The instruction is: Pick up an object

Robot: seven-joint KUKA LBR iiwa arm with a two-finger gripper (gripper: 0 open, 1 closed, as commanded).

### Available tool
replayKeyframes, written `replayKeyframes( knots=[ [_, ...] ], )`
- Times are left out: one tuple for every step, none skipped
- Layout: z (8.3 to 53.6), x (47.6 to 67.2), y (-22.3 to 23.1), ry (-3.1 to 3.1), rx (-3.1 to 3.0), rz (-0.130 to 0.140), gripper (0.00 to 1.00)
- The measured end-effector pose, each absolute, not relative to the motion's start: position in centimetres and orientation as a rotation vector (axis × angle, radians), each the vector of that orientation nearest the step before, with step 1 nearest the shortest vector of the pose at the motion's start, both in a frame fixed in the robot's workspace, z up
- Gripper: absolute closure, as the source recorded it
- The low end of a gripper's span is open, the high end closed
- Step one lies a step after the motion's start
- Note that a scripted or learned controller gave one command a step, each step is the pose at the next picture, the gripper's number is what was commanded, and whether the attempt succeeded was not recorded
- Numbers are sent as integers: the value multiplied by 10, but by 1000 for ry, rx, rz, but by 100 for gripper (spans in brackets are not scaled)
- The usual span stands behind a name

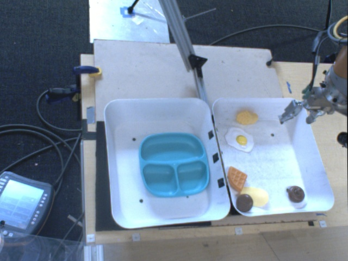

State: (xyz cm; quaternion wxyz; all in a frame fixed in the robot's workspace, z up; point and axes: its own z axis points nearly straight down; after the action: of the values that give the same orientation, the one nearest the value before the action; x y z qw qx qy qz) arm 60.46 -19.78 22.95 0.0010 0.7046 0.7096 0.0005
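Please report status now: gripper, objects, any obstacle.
Gripper above right bin's far right edge, holding nothing. Fried egg nearest, untouched. Nothing between them.

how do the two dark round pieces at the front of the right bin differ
The left brown piece leans against the pale yellow food near the waffle; the right brown piece stands alone near the front right corner. The left one looks smooth and plain; the right one has a lighter spot on top and a pale base. Both are small, round, dark brown toy foods lying in the right bin.
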Motion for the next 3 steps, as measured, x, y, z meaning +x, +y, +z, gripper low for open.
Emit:
replayKeyframes(
  knots=[
    [230,605,-198,2228,2211,1,0],
    [187,609,-197,2229,2214,-2,0],
    [139,618,-197,2231,2213,-2,0]
  ],
)
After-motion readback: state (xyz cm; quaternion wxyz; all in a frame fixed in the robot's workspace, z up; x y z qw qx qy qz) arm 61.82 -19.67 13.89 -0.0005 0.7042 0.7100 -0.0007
